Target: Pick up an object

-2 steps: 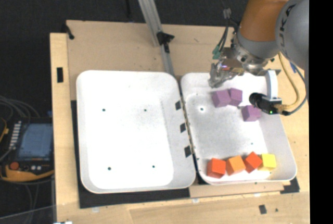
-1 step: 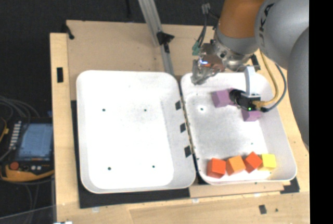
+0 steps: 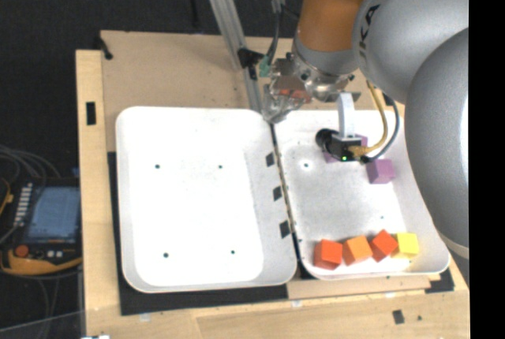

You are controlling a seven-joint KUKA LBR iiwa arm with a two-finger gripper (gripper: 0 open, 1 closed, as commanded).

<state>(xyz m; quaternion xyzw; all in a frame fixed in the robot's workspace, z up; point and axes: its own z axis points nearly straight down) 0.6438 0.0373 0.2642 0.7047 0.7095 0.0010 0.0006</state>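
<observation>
Gripper (image 3: 284, 93) over the top left corner of the smooth white right bin (image 3: 339, 203), can't see if it is closed or not, small purple cube (image 3: 382, 170) by itself, row of four square blocks (image 3: 357, 249) side by side at the bin's front edge, orange, red, yellow.

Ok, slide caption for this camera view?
Gripper at the shallow white right bin's far corner; inside, a purple cube and a row of orange and yellow cubes.
</observation>
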